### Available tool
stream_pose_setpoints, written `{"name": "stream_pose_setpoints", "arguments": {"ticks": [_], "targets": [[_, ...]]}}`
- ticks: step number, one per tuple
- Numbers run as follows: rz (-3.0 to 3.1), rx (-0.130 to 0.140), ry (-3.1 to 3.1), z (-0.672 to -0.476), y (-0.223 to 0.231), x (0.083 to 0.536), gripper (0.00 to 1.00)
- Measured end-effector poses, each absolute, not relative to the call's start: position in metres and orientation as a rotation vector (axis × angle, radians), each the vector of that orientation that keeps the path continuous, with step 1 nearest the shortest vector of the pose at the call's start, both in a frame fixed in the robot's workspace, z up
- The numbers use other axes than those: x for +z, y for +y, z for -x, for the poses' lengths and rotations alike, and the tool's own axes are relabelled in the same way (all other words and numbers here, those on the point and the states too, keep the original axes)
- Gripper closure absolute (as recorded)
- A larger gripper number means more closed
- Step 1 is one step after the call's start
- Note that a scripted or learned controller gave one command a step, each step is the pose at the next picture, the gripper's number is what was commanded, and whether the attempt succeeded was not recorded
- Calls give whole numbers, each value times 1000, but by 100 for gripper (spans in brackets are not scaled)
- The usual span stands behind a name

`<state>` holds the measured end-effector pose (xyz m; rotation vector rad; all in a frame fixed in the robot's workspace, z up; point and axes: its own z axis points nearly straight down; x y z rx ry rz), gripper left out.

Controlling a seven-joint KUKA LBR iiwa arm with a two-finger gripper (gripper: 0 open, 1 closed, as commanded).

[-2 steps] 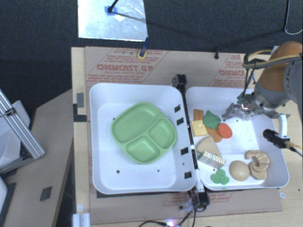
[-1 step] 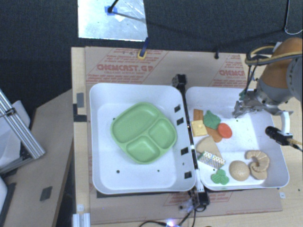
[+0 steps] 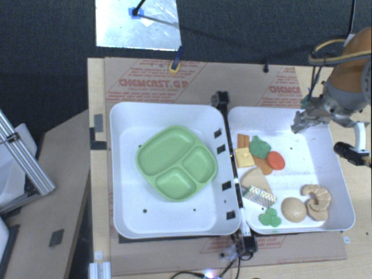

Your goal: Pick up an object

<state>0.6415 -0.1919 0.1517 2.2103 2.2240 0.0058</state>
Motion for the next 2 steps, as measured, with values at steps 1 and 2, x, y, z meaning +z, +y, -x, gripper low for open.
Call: {"name": "stream_pose_setpoints", "arguments": {"ticks": [1, 2], "targets": [[-2209, 6, 2224, -643, -193, 217, 100], [-2211, 3, 2226, -644, -193, 225, 100]]}}
